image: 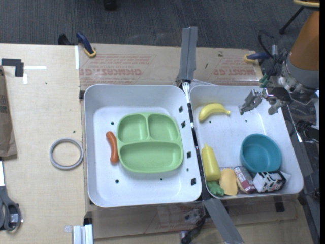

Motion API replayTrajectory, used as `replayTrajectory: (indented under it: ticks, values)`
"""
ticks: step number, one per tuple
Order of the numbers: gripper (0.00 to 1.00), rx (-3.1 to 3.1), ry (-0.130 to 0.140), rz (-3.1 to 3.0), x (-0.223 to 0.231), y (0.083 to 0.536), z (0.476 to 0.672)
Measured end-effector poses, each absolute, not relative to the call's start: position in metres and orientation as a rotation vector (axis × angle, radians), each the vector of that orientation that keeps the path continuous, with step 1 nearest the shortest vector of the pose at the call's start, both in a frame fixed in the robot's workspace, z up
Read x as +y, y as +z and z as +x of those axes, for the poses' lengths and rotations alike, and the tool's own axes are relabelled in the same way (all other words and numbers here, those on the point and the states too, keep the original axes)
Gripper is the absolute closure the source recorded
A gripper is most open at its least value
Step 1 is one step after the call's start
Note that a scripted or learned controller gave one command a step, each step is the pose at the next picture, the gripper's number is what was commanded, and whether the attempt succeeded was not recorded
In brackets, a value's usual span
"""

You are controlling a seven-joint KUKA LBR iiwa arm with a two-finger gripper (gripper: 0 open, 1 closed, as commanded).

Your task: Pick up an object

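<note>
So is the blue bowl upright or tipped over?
Upright. The blue bowl sits in the right bin with its open mouth facing up; the round rim and inside show, and nothing is visible in it.

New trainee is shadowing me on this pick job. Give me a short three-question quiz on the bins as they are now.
1. True or false: the green divided plate lies in the right bin.
2. Which object lies nearest the hand? A) banana B) carrot C) tape ring
3. What colour is the bowl?

Key: 1 false, it lies in the left bin. 2 A. 3 blue.
</note>
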State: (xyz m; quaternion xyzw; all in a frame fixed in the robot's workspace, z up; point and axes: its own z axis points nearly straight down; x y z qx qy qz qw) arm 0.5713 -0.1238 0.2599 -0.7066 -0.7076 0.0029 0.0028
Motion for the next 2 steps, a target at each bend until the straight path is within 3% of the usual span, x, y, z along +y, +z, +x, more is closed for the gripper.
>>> replayTrajectory:
  ticks: [1, 2]
  values:
    - [0.00, -2.333, 0.006, -2.095, -0.173, 0.200, 0.527]
    - [0.00, -2.271, 0.005, -2.163, -0.196, 0.125, 0.564]
